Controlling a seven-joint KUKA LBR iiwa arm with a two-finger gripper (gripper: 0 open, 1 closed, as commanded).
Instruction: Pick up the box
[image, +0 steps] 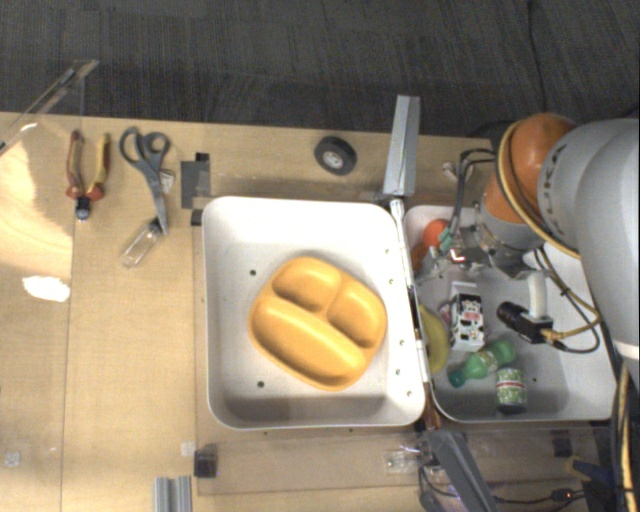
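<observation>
The wooden bench (110, 380) carries two white bins side by side: the left bin (230, 300) and the right bin (590, 395). Along its far edge lie red-handled pliers (85, 172), scissors (150, 170), what looks like a small clear vial (140, 243), and a roll of black tape (335, 154).

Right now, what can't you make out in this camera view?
- Gripper: the arm's wrist covers it, so its state is unreadable.
- Small white box with dark print: label too small to read.
- Right white bin: far side hidden under the grey arm.
- Orange round object: partly behind cables; identity unclear.
</observation>
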